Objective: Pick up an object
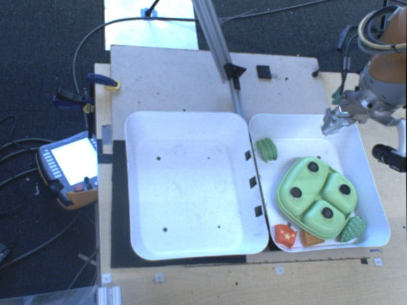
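The right bin [362,146] holds a large light-green moulded toy with three dark dots [317,196]. A small ribbed green piece [266,149] lies near the bin's upper left. A darker green ribbed piece [351,229] sits at the lower right corner. At the front lie a red piece with a yellow star [285,235] and an orange piece [310,238]. My gripper [333,123] hangs over the bin's upper right rim, apart from all of them, nothing visible between its fingers.
The left bin [187,183] sits beside the right one, with black clips along the shared edge. A metal pole [213,30] slants across the back board. A teach pendant [68,168] and cables lie off the bench at left.
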`<state>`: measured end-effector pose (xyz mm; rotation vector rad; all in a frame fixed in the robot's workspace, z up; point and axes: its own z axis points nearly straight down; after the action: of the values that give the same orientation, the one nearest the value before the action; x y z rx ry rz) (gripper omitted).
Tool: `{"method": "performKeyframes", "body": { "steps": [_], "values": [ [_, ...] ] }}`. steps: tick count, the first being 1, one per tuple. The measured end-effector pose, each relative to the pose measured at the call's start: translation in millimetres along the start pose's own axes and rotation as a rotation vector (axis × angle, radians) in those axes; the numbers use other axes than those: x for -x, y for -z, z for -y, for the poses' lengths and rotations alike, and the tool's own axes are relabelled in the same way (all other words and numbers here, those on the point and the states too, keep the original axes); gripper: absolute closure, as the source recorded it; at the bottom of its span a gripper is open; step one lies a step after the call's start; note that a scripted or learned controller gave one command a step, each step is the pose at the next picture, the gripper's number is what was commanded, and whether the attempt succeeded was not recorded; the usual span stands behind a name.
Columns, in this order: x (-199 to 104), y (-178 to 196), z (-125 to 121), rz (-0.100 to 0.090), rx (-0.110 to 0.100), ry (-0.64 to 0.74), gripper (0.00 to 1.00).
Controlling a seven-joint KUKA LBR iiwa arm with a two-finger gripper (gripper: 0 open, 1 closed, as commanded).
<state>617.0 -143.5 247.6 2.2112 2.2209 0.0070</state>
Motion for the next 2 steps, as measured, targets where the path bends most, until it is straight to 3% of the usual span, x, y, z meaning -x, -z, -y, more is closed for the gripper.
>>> {"method": "performKeyframes", "body": {
  "steps": [1, 2],
  "values": [
    [0, 47, -2, -0.001, -0.002, 0.001, 1.00],
    [-50, 26, 16, -0.003, -0.009, 0.004, 1.00]
  ]
}}
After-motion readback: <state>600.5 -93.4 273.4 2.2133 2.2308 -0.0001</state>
